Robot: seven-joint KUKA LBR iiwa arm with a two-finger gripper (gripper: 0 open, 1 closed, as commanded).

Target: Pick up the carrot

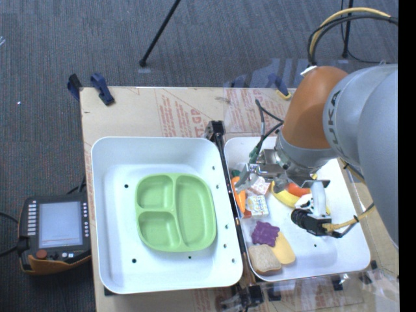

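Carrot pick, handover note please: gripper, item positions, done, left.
Gripper: down in the right white bin, over the toy food pile; finger state not readable.
Orange carrot: lying at that bin's left wall, partly under small white packets.
Green divided plate: in the left white bin.
Done: arm is at the pile.
Left: grasp and lift carrot.

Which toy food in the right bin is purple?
The bumpy purple grape bunch, lying between the tan bread slice and the small white packet. The others are different colours.
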